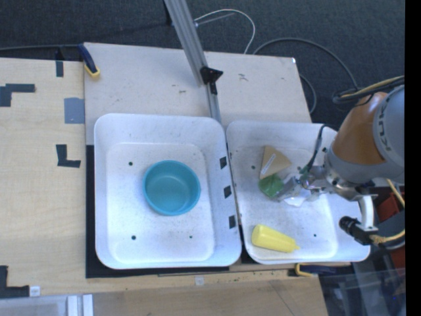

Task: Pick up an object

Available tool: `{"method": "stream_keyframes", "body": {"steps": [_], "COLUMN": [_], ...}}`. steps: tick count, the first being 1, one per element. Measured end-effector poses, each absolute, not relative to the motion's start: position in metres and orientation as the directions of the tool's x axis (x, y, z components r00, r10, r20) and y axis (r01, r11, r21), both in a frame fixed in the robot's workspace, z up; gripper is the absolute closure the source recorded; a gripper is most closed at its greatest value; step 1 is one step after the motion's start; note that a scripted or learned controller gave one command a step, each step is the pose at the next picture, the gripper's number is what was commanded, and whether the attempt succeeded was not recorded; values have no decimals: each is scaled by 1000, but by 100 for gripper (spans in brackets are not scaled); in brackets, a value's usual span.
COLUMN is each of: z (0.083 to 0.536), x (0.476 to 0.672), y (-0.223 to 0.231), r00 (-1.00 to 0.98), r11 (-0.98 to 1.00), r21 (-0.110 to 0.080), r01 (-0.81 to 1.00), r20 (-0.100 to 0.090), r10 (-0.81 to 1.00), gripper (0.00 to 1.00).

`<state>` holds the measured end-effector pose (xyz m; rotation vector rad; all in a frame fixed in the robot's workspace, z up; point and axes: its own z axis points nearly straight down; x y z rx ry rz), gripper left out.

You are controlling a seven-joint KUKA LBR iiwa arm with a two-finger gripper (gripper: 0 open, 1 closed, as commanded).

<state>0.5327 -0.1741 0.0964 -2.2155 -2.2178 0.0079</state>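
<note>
Gripper (pixel 294 188) is down in the right bin (pixel 329 242); can't tell how far open it is or whether it has anything. Green object (pixel 270 186) sits just left of it, touching or nearly. Looks small, light, maybe soft: take it across the middle. Tan wedge (pixel 274 159) just beyond, yellow block (pixel 273 239) near. Blue bowl (pixel 172 187) well apart in the left bin (pixel 105 176).

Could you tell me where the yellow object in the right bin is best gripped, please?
Probably across the middle of the yellow object, from straight above. It lies flat and long, tapering rightward, with bare floor of the right bin on both long sides.
</note>
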Motion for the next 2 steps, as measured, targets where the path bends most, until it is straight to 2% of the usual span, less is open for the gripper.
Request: {"method": "stream_keyframes", "body": {"steps": [1,2], "z": [90,100], "x": [533,533], "y": [-174,-173], "r00": [-1,-3], "r11": [1,3], "r21": [0,-1], "r01": [1000,1000], "r20": [-2,0], "r10": [1000,1000], "gripper": [0,100]}}
